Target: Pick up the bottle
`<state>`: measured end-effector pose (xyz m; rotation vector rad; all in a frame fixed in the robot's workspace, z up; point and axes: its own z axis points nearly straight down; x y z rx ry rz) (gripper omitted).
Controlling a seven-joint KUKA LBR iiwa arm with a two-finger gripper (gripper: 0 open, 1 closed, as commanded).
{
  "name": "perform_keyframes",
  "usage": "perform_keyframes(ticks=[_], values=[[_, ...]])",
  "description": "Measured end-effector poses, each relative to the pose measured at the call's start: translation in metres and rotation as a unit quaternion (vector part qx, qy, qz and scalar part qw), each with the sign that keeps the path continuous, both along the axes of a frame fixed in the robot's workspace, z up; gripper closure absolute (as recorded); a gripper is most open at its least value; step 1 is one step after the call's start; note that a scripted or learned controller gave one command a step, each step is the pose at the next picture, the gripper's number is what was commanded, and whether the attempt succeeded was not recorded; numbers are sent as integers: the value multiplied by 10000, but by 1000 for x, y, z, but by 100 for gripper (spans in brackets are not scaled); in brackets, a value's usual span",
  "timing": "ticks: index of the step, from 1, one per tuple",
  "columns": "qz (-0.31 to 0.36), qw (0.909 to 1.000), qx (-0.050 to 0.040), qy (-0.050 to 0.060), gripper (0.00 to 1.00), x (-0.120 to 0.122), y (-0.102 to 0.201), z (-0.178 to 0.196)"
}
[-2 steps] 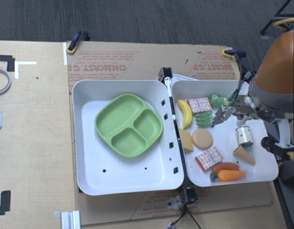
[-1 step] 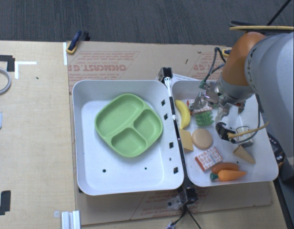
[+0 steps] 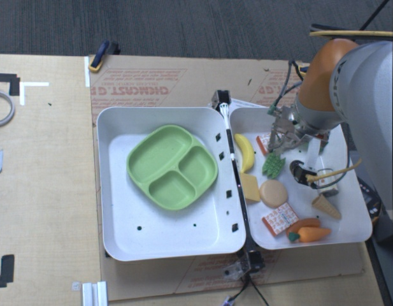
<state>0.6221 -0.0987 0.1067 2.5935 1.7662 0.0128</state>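
My gripper [image 3: 280,146] hangs low in the right bin [image 3: 349,231], near its far middle. Its tip is just above a green leafy toy [image 3: 273,166] and beside a small red and white packet [image 3: 264,144], which the gripper partly hides. Nothing is visibly held in it. None of the objects I can make out in the bin has a clear bottle shape.
The right bin also holds a yellow banana [image 3: 245,152], a cheese wedge [image 3: 250,187], a round bun [image 3: 273,193], a red and white box [image 3: 280,219], a carrot [image 3: 309,234] and an ice cream cone [image 3: 327,206]. A green divided plate [image 3: 172,166] lies in the left bin [image 3: 120,234].
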Motion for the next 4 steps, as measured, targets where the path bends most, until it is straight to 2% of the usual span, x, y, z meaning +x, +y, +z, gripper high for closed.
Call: perform_keyframes(ticks=[1, 2, 3, 4], values=[[-813, 9967, -7, 52, 100, -56, 22, 85], [-1146, 9934, -3, 59, 100, -101, 110, 85], [-897, 9960, -2, 58, 100, -145, 123, 112], [-1148, 9934, -5, 61, 100, -145, 187, 85]])
